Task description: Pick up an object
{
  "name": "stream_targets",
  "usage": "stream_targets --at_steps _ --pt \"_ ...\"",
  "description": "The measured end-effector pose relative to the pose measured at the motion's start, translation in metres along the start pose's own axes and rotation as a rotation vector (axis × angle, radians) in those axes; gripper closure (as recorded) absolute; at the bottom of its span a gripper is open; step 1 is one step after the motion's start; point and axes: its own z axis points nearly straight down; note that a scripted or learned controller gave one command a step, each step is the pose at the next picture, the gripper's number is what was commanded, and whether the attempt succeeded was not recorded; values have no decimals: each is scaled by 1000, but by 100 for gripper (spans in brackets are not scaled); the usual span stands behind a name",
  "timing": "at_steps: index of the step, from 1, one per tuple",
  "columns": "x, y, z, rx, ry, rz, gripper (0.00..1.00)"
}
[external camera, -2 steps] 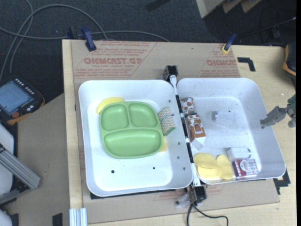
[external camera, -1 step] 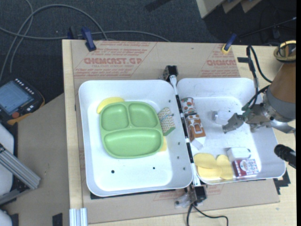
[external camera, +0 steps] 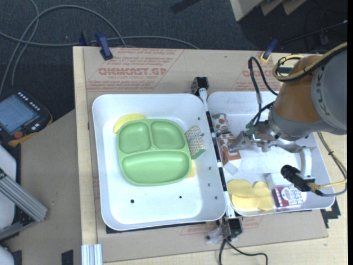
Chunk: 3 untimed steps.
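gripper (external camera: 238,142) low in right bin (external camera: 242,105) | jaw state: cannot tell | risk: snack packet (external camera: 225,146) near bin wall, fingers may skid off

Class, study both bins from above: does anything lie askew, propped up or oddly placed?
Yes. In the left bin, the green divided plate lies on top of a yellow item, which pokes out at its upper left corner, so the plate probably does not sit flat. A small patterned item is wedged against its right edge.
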Motion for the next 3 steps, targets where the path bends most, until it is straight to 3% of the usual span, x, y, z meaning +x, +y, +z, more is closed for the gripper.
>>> stream_targets --at_steps 1,2,3 --pt "-62 105 21 23 -6 8 0" --pt "-62 100 15 46 -3 9 100" --pt "7 72 -10 5 1 0 100"
